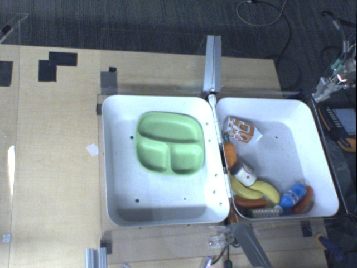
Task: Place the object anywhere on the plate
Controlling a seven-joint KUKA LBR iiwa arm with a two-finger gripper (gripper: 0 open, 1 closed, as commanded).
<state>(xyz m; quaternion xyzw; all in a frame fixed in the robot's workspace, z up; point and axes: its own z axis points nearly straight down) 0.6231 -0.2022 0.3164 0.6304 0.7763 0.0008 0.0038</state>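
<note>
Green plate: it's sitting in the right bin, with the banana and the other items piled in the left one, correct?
Not quite: the bins are swapped. The camera view shows the green plate in the left bin, while the banana and the other items lie in the right bin.

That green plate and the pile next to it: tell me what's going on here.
Nothing is being handled at this moment. The green plastic plate with three compartments lies in the left white bin with nothing on it. The right white bin holds the objects: an orange-and-white carton, a yellow banana, a blue bottle and a few other items crowded along its near-left side. No object has been placed yet.
</note>
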